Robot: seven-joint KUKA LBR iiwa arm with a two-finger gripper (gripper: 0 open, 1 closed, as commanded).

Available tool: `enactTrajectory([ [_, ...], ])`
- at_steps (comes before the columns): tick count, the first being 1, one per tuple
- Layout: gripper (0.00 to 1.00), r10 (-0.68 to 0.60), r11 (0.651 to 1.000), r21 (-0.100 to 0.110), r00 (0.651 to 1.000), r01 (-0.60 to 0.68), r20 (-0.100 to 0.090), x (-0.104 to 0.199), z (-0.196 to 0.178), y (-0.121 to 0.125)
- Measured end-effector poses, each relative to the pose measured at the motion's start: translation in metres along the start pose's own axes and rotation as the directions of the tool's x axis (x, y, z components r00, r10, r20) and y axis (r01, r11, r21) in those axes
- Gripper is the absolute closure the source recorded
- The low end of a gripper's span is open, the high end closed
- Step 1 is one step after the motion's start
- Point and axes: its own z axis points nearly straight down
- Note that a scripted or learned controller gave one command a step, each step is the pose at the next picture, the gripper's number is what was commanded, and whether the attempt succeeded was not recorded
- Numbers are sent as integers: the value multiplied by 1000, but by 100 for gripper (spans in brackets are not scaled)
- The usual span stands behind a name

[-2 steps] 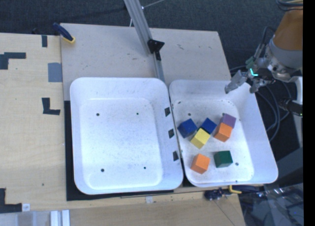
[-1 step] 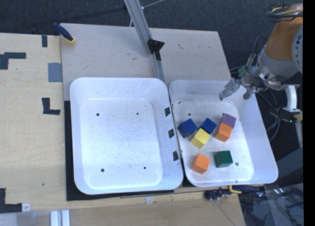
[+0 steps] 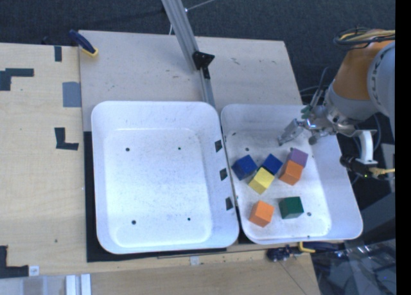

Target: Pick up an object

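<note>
We see the gripper over the upper part of the right bin, reaching in from the right; its fingers look spread apart with nothing between them, so released, not grasping; it hangs above and apart from the blocks, nearest the purple block. We count seven blocks in the right bin, clustered in its middle and lower half; purple block touching the orange block just below it; two blue blocks, one beside the yellow block, the other to the left of both; a second orange block and a green block sit lower, side by side, slightly apart from the rest. We see the left bin beside it on the surface; a slanted metal rail crosses the top of the view.
</note>
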Motion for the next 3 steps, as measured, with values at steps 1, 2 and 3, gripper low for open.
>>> enactTrajectory([
  [1, 0, -1, 1000, -1, 1000, 1, 0, 1, 43, -1],
  [2, 100, -2, 1000, -5, 1000, 2, 1, 1, 30, 0],
  [3, 100, 0, 1000, -11, 1000, 0, 2, -6, -20, -5],
])
